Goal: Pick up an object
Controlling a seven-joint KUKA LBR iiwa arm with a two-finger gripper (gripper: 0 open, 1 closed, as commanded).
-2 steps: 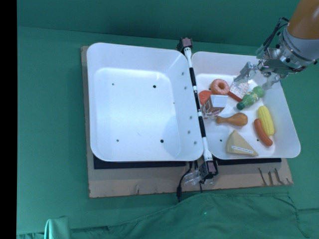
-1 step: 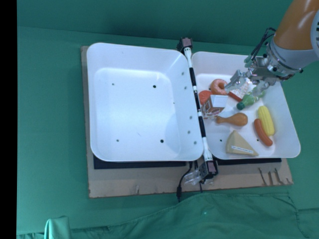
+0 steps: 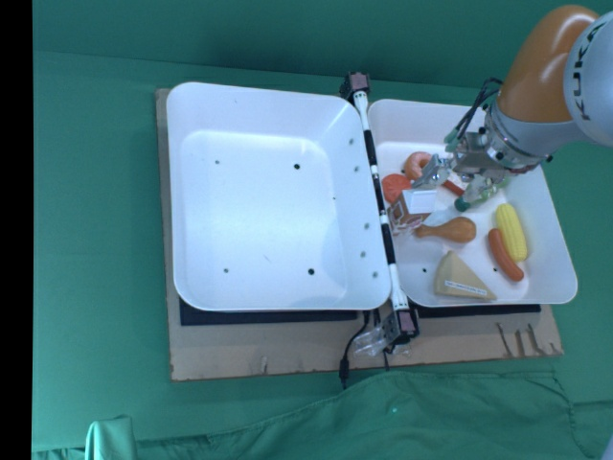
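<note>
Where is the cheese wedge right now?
The cheese wedge lies in the right bin, near its front edge, below the drumstick and left of the sausage.

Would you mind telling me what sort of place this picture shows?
Probably a robot grasping test bench: a green-draped table, two white bins on cardboard, toy food such as corn, and a KUKA arm.

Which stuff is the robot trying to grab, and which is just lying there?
For the job: gripper, small box, drumstick, corn, sausage, cheese wedge, donut.
Just there: left bin, cardboard base, green cloth.
</note>
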